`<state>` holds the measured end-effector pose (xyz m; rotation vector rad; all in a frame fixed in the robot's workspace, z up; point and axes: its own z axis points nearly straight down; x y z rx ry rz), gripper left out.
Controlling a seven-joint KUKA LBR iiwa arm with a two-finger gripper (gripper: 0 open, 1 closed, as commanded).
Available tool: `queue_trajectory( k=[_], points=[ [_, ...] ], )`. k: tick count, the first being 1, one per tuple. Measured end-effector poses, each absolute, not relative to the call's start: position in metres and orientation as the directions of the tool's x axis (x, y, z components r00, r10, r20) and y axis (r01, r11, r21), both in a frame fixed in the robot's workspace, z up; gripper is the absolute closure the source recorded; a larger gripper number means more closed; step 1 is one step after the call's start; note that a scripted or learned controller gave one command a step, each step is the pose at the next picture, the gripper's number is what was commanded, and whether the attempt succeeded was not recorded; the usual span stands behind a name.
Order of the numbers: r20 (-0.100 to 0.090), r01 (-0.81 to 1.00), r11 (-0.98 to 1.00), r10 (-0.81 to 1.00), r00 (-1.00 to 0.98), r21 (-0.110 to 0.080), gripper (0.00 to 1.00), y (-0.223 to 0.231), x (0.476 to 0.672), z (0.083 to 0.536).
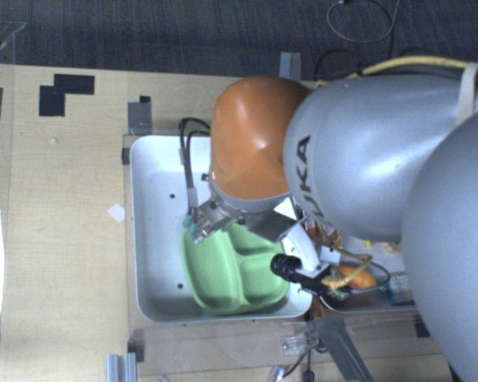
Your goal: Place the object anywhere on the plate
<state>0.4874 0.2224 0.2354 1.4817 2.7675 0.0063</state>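
**My wrist over the green plate, fingers out of sight**

My gripper (211, 217) sits low in the left white bin (155, 213), just at the 10 o'clock corner of the green divided plate (231, 273). All I can see of it is the grey metal block below my orange band (251, 138); I cannot tell whether it is wide, narrow, or carrying anything, because my own wrist covers it from above.

The plate lies flat in the bin's lower half, toward 5 o'clock of the bin floor, with a raised ridge splitting it into compartments. Its upper edge runs under my wrist.

A thin black cable (187, 153) loops down beside my band at 9 o'clock. At 3 o'clock of the plate a black cylindrical part (291, 269) on my tooling overlaps the plate's rim. Beyond that, further toward 3 o'clock, an orange object (357, 277) lies in a jumble of small items I cannot make out, mostly hidden beneath my grey arm (382, 157), which blocks the second bin.
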Motion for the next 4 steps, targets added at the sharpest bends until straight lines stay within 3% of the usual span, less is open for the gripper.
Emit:
queue_trajectory(
  k=[1, 2, 3, 4],
  points=[
    [-0.002, 0.611, 0.792, 0.611, -0.792, 0.006, 1.0, 0.224, 0.502, 0.251],
    [-0.003, 0.465, 0.885, 0.465, -0.885, 0.004, 1.0, 0.14, 0.488, 0.166],
    [-0.004, 0.487, 0.873, 0.487, -0.873, 0.006, 1.0, 0.205, 0.488, 0.23],
    [-0.002, 0.485, 0.874, 0.485, -0.874, 0.004, 1.0, 0.236, 0.487, 0.191]
  ],
)
